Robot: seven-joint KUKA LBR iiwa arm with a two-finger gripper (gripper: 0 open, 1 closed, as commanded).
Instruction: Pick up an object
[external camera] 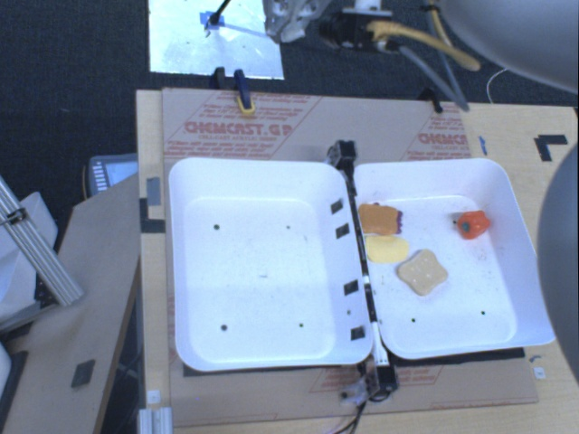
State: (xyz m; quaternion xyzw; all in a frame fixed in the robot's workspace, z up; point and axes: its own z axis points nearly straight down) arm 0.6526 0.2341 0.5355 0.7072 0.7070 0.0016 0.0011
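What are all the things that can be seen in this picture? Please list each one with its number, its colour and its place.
left bin: one, white, on the left part of the bench.
right bin: one, white, beside the left bin, touching it in the middle.
orange piece: one, orange with a purple edge, in the right bin near its upper left.
yellow piece: one, pale yellow, just below the orange piece.
toast-like piece: one, tan, below and right of the yellow piece.
red piece: one, red-orange, in the right bin toward its upper right.
clamp: one, blue and yellow, on the far edge of the board.
gripper: one, grey metal, high above the far edge of the bench.
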